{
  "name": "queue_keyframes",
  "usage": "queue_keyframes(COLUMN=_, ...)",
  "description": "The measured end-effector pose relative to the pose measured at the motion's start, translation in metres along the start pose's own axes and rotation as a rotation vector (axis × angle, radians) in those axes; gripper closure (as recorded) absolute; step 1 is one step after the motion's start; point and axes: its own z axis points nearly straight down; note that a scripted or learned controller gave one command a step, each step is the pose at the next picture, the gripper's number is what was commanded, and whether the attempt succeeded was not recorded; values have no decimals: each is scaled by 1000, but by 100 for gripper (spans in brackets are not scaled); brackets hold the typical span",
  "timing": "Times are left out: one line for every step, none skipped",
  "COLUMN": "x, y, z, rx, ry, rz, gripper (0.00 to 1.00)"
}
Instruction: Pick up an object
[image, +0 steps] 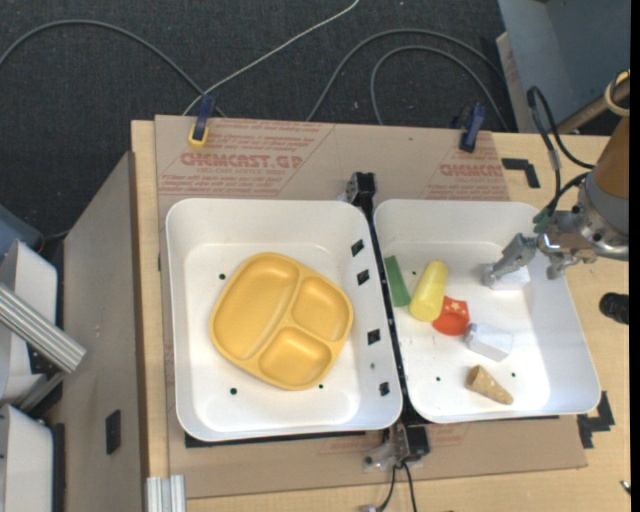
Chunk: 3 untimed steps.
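A tan wedge (489, 384) lies nearest, by the front edge of the right bin (570, 330). That bin holds five loose things — the wedge, a white block (489, 342), a red piece (452, 316), a yellow bottle (430, 289) and a green stick (397, 281) — bunched toward its left wall, the back right corner open. The gripper (503, 268) hovers there, fingers apart, gripping nothing. The left bin (190, 300) holds one yellow divided plate (281, 320), with bare floor around it.

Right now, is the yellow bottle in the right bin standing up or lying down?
Lying down. The yellow bottle rests on its side on the floor of the right bin, its long side showing, between the green piece and the red piece.
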Motion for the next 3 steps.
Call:
queue_keyframes(x=-5, y=-3, z=62, rx=2, ry=1, rz=1, gripper=0)
queue_keyframes(x=3, y=1, z=108, rx=-6, ry=-1, rz=1, gripper=0)
queue_keyframes(x=3, y=2, z=94, rx=-10, ry=-3, rz=0, gripper=100)
